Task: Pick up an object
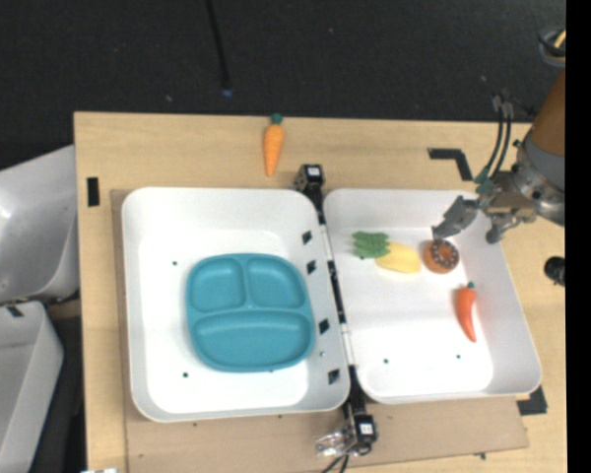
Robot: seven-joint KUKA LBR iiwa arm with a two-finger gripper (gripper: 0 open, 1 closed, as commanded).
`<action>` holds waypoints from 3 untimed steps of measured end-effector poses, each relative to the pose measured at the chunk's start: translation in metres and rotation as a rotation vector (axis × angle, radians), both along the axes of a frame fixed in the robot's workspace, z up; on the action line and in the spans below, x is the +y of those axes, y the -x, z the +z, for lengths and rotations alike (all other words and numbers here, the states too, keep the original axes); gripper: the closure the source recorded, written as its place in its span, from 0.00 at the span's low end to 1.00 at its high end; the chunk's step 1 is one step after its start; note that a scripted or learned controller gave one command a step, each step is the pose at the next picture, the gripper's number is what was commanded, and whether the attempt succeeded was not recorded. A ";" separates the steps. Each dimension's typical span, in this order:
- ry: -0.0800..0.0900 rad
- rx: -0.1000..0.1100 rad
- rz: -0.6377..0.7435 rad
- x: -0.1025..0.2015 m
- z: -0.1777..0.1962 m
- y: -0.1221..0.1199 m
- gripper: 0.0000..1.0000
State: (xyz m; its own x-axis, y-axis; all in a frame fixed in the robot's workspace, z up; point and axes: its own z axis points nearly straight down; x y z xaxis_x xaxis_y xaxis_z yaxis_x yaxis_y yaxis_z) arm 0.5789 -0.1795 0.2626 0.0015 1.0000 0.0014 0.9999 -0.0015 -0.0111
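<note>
Doughnut: a small brown round toy in the right bin, beside the lemon. The claw hangs just above the doughnut, fingers spread wide, gripping nothing. A chilli lies below the doughnut; a leaf lies beyond the lemon.

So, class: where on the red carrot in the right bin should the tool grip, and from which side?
Probably across the middle of the red carrot, coming straight down from above. It lies flat, apart from the other toys, running roughly up and down the view, so the tool would close across its narrow width.
</note>
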 end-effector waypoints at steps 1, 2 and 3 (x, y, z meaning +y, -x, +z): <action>0.002 -0.012 0.002 0.000 0.007 -0.002 0.00; 0.003 -0.008 0.001 -0.011 -0.044 -0.001 0.00; 0.003 -0.008 0.000 -0.012 -0.086 -0.001 0.00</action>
State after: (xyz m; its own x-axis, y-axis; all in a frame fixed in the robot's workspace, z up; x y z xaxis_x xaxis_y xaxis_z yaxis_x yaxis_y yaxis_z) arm 0.5797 -0.1914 0.1764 0.0010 1.0000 -0.0013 1.0000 -0.0011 -0.0028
